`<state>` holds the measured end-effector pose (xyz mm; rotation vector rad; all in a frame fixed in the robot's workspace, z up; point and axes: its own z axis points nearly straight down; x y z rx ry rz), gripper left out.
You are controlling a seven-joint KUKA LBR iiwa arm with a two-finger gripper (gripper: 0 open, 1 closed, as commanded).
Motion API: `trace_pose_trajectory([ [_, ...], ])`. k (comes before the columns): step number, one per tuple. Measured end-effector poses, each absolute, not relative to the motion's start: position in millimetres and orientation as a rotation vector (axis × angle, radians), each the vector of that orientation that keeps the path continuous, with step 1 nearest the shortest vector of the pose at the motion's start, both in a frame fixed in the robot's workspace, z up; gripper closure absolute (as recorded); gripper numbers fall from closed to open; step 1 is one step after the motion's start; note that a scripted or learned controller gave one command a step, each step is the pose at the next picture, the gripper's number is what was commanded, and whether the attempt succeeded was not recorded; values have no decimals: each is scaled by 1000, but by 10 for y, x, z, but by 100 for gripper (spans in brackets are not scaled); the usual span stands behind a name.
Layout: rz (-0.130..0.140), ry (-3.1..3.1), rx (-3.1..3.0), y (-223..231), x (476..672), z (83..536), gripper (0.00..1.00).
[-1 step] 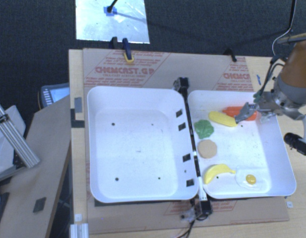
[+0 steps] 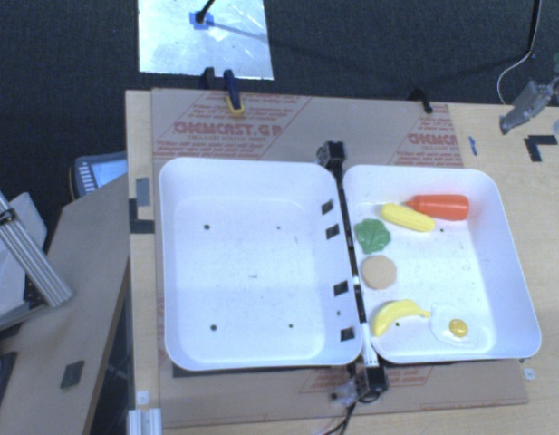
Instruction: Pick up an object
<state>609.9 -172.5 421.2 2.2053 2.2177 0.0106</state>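
Observation:
The right bin [image 2: 508,243] holds several toy foods. An orange carrot [image 2: 439,206] lies at the back, touching a yellow corn cob [image 2: 408,217]. A green broccoli piece [image 2: 372,236] and a tan round cookie [image 2: 380,272] sit near the bin's left wall. A yellow banana [image 2: 397,315] and a fried egg [image 2: 453,328] lie at the front. My gripper [image 2: 531,107] is a grey shape at the far right, above the bench beyond the right bin's back corner and well away from every object. Nothing is seen between its parts.
The left bin [image 2: 252,261] sits beside the right one, joined by black clips [image 2: 333,234] along the shared wall. A cardboard sheet [image 2: 288,125] lies under both. A shiny foil square [image 2: 205,25] rests on the dark floor behind the bench.

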Motion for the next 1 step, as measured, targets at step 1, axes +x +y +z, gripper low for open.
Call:
trace_pose_trajectory([
  [1,4,2227,2204,-1720,6095,4254,100],
])
